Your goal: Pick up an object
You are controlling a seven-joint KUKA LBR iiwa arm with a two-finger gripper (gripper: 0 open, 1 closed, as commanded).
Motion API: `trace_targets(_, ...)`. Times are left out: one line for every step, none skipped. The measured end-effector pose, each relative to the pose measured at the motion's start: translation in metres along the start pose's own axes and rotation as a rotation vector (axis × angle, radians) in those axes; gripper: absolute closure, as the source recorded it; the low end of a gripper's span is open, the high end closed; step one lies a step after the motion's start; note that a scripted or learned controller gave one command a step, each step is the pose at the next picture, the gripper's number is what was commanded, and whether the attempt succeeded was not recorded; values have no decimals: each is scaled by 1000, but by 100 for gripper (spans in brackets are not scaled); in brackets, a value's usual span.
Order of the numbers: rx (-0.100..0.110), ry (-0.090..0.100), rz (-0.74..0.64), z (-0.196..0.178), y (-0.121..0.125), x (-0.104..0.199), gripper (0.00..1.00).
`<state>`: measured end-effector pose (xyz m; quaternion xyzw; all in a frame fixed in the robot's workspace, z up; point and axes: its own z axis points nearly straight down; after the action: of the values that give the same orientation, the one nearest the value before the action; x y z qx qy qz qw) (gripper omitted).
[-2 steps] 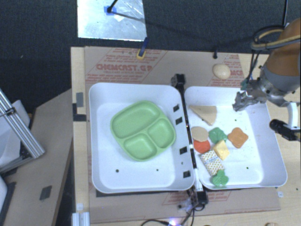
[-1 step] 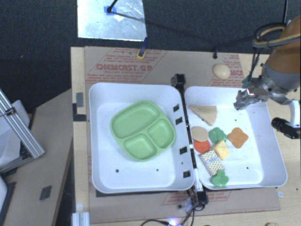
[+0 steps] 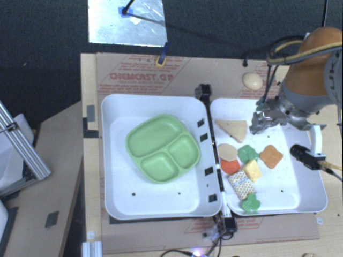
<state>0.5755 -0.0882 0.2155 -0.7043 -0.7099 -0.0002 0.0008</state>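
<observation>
Your gripper [image 3: 261, 123] hangs over the right bin [image 3: 311, 197], near its back wall, just beside the tan wedge [image 3: 233, 128]. Whether it's open or closed, you can't tell from up here, and nothing is visibly held. So the pick isn't done. The toys lie below it in the bin: the orange piece [image 3: 271, 156], green piece [image 3: 247, 153], yellow block [image 3: 252, 171] and red disc [image 3: 230, 166]. The green tray [image 3: 162, 148] sits in the left bin [image 3: 115, 143]. Descent, grasp and lift all look left to do.

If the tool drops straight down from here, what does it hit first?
Most likely the bare floor of the right bin, just right of the tan wedge. The tool may clip the wedge's edge; depth is unclear.
</observation>
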Motion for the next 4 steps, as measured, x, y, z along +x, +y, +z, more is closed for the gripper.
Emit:
trace_targets(1,0,0,6,-20,47,100)
trace_targets(-1,1,-2,-5,-43,103,100)
trace_targets(-3,0,0,-13,-48,151,100)
trace_targets(-1,-1,6,-15,-55,139,100)
